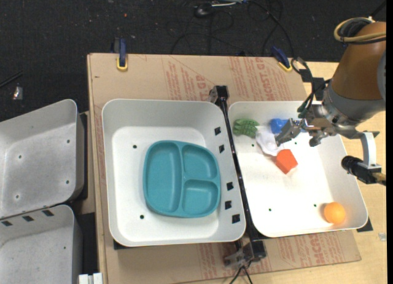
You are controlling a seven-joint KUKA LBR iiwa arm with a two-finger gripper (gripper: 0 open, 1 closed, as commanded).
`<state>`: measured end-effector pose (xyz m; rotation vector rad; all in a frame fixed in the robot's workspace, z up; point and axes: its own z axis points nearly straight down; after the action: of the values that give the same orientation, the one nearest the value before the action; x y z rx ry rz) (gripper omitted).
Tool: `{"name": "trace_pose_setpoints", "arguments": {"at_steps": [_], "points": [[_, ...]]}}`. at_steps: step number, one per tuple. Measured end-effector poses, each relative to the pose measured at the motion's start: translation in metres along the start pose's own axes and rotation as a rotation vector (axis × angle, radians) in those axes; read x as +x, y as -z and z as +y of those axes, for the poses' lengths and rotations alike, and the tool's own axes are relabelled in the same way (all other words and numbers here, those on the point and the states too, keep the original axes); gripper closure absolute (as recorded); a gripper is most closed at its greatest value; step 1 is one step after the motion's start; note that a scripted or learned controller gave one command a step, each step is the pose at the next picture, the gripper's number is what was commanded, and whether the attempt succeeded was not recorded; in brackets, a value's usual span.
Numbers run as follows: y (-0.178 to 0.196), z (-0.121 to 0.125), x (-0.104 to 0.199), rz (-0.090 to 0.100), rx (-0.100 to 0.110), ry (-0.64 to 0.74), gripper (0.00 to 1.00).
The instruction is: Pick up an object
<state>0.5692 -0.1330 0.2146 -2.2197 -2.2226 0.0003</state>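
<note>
teal plate (182, 178) (three smooth compartments)

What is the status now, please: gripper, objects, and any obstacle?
Gripper low over right bin, nothing seen held. Orange block just below it, beside white cloth and blue piece. Orange ball apart, near corner.

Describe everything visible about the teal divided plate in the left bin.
The teal divided plate lies flat, right side up, on the floor of the left white bin, near its middle. It looks like smooth moulded plastic, a rounded rectangle with a raised rim and ridges splitting it into three compartments: one long section on its left and two smaller ones on its right. The compartments hold nothing. Nothing else touches it; it rests apart from the bin's walls.
</note>
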Motion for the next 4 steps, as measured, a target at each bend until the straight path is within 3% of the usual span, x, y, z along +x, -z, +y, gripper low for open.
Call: {"name": "trace_pose_setpoints", "arguments": {"at_steps": [1, 2, 3, 4], "points": [[-0.062, -0.006, -0.002, 0.001, 0.005, -0.003, 0.00], [-0.112, -0.005, -0.004, -0.005, -0.004, -0.003, 0.00], [-0.097, -0.002, -0.005, -0.008, -0.014, -0.005, 1.00], [-0.044, 0.006, -0.013, -0.002, -0.006, -0.001, 1.00]]}}
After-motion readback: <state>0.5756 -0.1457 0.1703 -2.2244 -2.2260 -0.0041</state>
